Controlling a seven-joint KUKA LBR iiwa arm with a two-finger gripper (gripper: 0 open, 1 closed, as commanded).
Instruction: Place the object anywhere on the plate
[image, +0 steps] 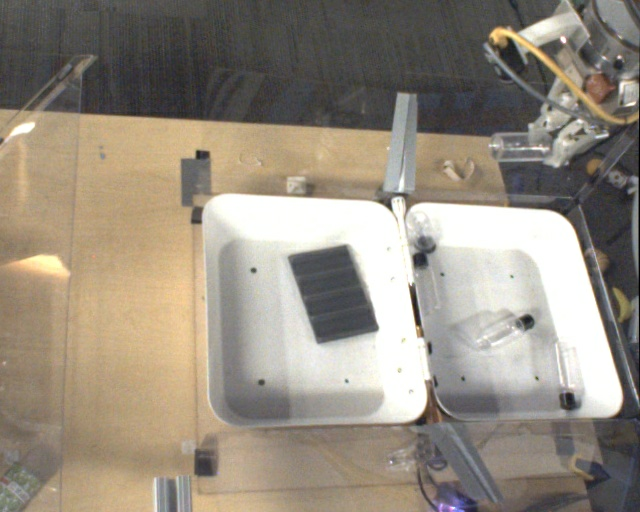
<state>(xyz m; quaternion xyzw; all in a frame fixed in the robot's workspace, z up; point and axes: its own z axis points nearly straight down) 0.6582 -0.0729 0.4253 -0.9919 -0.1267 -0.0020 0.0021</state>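
While the tool (525, 145) hangs beyond the far right corner of the right bin (590, 300), it carries a clear plastic tube across its tip; whether the fingers are spread or pinched together cannot be told, as the tube and wrist hardware blur together. A yellow cable (530, 50) loops over the wrist above it.

Well apart from the tool, down and to its left, lies the plate (333, 293), a dark ribbed rectangle set at a slant on the floor of the left bin (230, 390). It lies bare.

Nearer the tool, almost straight below it, a clear bottle with a black cap (495, 330) lies on its side near the middle of the right bin. A second clear tube with a dark end (567, 375) lies along that bin's right wall, below and slightly right of the tool. A small clear rounded thing (423, 232) sits in the bin's far left corner, left of and below the tool.

Both bins rest side by side, rims touching, on a pale wooden tabletop (130, 330). A grey metal bar (402, 145) stands just beyond the joint between them, left of the tool. Small black blocks (203, 170) sit by the left bin's outer corners. A clear panel (40, 150) covers the tabletop's far left, catching a bright reflection. Dark flooring (250, 50) runs beyond the tabletop.
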